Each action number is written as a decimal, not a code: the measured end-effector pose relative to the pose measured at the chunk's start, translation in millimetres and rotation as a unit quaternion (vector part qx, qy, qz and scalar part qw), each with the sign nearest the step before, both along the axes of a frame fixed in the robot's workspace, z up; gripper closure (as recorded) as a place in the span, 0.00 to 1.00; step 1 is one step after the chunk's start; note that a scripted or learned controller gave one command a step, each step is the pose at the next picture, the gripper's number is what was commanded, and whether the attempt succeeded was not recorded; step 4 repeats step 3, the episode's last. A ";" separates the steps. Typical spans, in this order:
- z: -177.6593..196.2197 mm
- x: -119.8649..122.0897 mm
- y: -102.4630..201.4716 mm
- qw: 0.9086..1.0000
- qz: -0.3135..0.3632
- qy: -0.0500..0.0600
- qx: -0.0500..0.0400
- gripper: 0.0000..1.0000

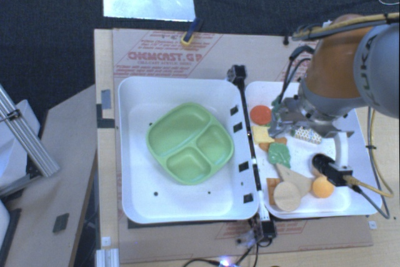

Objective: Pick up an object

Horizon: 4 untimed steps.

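The right bin [359, 134] holds several small items. Among them are a red-orange disc [260, 114], a yellow block [260, 134], a green piece [279, 154], a round wooden paddle [288, 192] and an orange ball [322, 187]. A speckled white piece [307, 134] lies partly under the arm. My gripper [279, 124] hangs low over the left part of this bin, just right of the disc and the yellow block. The wrist hides what lies directly beneath it.
The left bin [134, 197] holds a green divided plate [189, 143]. A black-clipped divider [245, 141] runs between the two bins. A small orange piece [265, 147] lies by the green piece, and another [272, 184] lies by the paddle.
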<state>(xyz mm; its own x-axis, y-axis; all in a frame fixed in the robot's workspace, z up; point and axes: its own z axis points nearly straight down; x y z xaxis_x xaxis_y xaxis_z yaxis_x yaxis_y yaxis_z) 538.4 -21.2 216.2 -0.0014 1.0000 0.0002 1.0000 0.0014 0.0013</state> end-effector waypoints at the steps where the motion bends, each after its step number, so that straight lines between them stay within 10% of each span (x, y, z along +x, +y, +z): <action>1: 9.4 9.0 4.0 1.000 0.002 0.000 0.000 1.00; 4: 4.3 4.1 -2.0 1.000 0.001 0.000 0.000 1.00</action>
